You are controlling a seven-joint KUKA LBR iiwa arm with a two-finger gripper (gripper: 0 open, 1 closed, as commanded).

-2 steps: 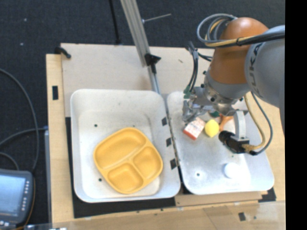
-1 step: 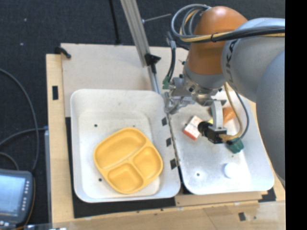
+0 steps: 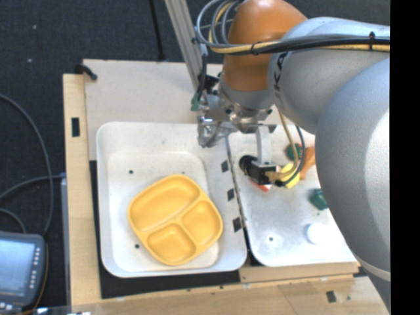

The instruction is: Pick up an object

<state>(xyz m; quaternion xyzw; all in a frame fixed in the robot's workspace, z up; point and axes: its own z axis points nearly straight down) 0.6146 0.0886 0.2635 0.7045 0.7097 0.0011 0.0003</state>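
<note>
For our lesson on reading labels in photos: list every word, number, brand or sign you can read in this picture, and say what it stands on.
None can be read.
Screen device at the lower left edge: display too blurred to read.
Yellow divided tray in the left bin: no markings seen.
Arm and small objects in the right bin: no lettering seen.

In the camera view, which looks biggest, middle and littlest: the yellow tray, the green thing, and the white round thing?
1. yellow divided tray, by far the largest.
2. and 3. green object and white round object: both small and look about alike; the arm hides part of the green one, so I won't rank them.
</note>
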